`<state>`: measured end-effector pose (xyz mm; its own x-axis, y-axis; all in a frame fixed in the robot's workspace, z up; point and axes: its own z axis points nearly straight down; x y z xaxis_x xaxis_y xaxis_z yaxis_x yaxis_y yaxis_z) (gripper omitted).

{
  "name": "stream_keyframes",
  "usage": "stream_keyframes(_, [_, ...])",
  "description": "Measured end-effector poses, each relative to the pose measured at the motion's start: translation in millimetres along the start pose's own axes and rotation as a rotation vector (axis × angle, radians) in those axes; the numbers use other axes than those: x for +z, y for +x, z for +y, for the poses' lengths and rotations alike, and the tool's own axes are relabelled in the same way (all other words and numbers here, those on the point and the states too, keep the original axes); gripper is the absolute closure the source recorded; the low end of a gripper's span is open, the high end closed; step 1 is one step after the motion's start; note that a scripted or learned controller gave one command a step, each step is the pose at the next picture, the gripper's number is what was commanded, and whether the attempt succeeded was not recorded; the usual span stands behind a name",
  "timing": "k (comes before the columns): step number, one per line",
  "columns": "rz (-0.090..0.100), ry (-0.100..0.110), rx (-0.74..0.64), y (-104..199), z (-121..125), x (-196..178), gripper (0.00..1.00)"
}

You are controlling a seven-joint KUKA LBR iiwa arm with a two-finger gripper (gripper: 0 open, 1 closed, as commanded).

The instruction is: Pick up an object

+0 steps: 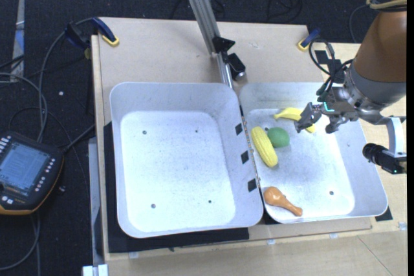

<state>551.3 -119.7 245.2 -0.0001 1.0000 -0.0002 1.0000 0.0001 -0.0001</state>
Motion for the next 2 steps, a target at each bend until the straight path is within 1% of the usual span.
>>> stream_keyframes(1, [0.0, 0.0, 0.0, 0.0, 0.0, 0.0, 0.0])
stream_keyframes(2, [0.001, 0.004, 0.0, -0.8, -2.6, 42.5, 0.0])
